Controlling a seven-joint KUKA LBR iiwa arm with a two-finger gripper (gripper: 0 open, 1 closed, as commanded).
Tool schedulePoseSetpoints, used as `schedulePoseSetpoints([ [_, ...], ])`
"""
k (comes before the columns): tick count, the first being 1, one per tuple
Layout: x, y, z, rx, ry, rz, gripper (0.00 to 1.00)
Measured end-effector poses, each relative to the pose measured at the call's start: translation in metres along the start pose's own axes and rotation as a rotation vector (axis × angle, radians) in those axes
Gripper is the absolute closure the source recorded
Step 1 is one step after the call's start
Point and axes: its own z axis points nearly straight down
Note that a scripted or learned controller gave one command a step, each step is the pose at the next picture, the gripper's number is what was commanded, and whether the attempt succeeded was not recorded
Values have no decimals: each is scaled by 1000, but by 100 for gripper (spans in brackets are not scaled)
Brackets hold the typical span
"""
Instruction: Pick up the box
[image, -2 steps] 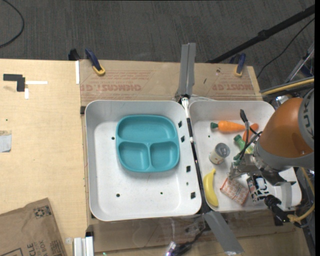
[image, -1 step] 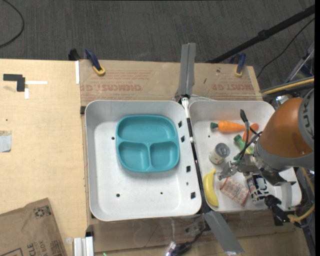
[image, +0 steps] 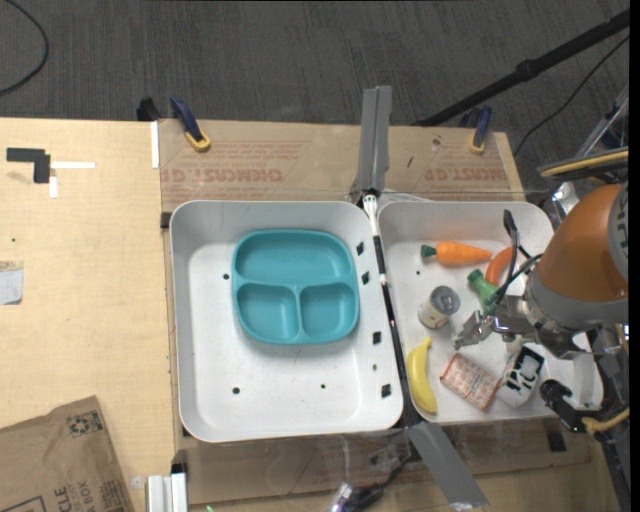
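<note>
The box (image: 468, 382) is a small flat carton with a red and white pattern. It lies tilted on the floor of the right bin (image: 400, 300), near the front, just right of the banana. My gripper (image: 480, 330) hangs over the middle of the right bin, a little behind and above the box and beside the small can. The view shows nothing held in it. The grey arm with its orange band (image: 592, 250) reaches in from the right and hides the bin's right wall.
The right bin also holds a carrot (image: 462, 254), a green object (image: 484, 290), a small can (image: 438, 305), a banana (image: 422, 378) and a white and black item (image: 522, 376) right of the box. A teal divided plate (image: 296, 286) sits in the left bin (image: 200, 330).
</note>
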Motion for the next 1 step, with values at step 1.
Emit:
schedulePoseSetpoints([
  [1, 41, 54, 8, 1, -1, 87, 0],
])
